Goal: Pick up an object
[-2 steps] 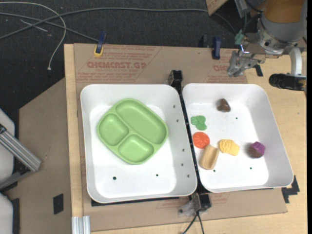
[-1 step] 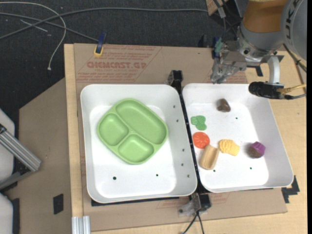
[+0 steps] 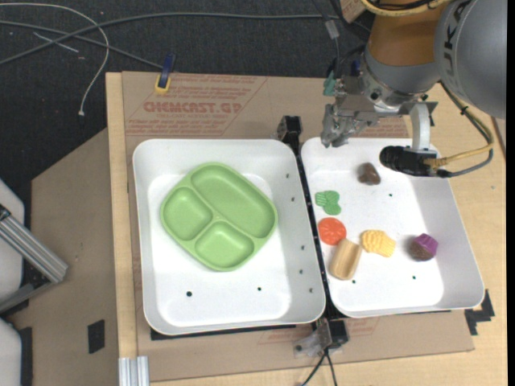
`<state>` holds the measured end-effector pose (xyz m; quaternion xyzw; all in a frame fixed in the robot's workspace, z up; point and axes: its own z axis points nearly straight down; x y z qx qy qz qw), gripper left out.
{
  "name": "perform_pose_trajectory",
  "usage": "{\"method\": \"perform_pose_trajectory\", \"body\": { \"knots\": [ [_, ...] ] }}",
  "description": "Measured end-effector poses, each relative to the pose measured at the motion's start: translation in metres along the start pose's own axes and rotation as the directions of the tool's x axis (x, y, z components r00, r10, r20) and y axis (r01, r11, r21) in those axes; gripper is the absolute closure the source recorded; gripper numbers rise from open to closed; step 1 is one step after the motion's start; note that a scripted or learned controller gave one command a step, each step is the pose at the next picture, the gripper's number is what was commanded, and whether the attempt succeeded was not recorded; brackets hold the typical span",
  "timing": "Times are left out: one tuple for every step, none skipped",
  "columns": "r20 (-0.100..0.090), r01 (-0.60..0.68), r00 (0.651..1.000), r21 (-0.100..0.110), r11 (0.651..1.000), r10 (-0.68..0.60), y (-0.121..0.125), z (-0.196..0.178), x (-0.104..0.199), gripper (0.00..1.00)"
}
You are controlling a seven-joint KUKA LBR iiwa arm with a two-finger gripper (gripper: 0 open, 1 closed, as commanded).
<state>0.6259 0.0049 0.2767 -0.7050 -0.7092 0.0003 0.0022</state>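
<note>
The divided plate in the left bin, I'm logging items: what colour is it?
Light green, seen in the camera view.

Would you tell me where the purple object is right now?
The purple object lies in the right bin, near its right edge, just right of the yellow piece.

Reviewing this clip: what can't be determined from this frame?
- gripper: small and dark above the right bin's far-left corner; its height above the bin can't be read from this slanted camera view.
- arm: cut off by the top and right edges.
- brown object: too small to identify.
- green item: too small to identify.
</note>
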Motion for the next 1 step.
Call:
{"method": "perform_pose_trajectory", "body": {
  "knots": [
    [0.001,-0.001,1.000,0.000,1.000,0.001,-0.0117,0.0016,0.0476,1.00]
  ]
}}
